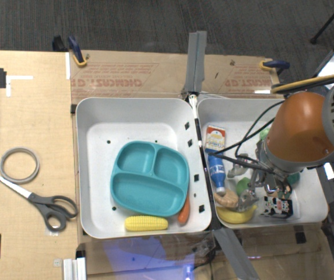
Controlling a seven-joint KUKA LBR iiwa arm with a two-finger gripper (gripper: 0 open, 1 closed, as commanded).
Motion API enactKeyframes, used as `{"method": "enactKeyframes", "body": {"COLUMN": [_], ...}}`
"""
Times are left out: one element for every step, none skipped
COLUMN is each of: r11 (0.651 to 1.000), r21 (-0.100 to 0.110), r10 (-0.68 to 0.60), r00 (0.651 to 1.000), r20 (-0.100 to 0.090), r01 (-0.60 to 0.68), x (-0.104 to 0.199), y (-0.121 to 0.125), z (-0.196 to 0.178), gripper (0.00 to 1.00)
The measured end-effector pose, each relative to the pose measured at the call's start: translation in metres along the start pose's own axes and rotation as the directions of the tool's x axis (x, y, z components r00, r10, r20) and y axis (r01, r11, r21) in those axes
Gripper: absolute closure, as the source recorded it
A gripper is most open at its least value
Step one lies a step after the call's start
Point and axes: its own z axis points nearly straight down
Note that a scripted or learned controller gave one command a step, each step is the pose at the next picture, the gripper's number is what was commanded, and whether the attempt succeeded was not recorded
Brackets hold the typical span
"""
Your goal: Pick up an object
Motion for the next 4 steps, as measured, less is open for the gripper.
{"method": "enactKeyframes", "body": {"r11": [0.977, 0.987, 0.987, 0.967], "r21": [0.0, 0.0, -0.001, -0.001], "r10": [0.213, 0.161, 0.163, 0.255], "r00": [0.977, 0.987, 0.987, 0.967], "r20": [0.003, 0.001, 0.003, -0.001], "r01": [-0.213, -0.161, -0.163, -0.255], "x": [-0.1, -0.029, -0.069, -0.008], "y": [-0.016, -0.024, 0.0, -0.029], "z": [-0.001, 0.0, -0.001, 0.0], "gripper": [0.0, 0.0, 0.0, 0.0]}}
